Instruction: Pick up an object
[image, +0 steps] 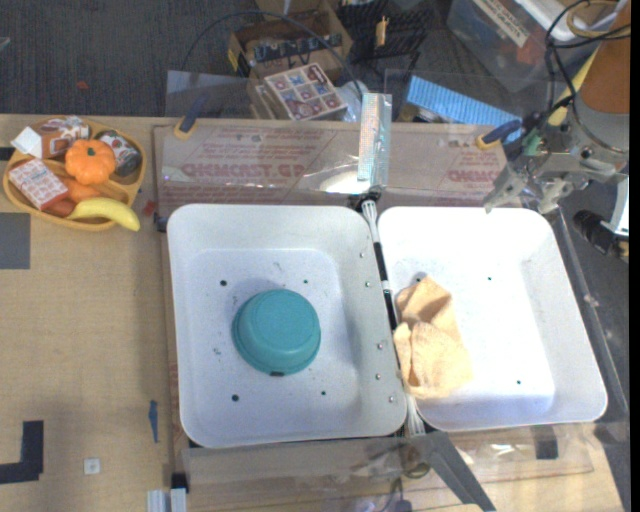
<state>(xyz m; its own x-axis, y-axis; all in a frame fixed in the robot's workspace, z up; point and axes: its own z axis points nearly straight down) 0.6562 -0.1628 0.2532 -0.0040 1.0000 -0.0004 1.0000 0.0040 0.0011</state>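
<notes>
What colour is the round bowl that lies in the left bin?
Teal, a blue-green. The bowl lies upside down in the left bin, shown best in the camera view.

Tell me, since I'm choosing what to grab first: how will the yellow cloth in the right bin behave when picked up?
The cloth lies crumpled in folds, so it is probably floppy and will drape from whichever bit is pinched. It looks thin and light. Bunched against the right bin's left wall, it may drag along that wall rather than roll.
</notes>
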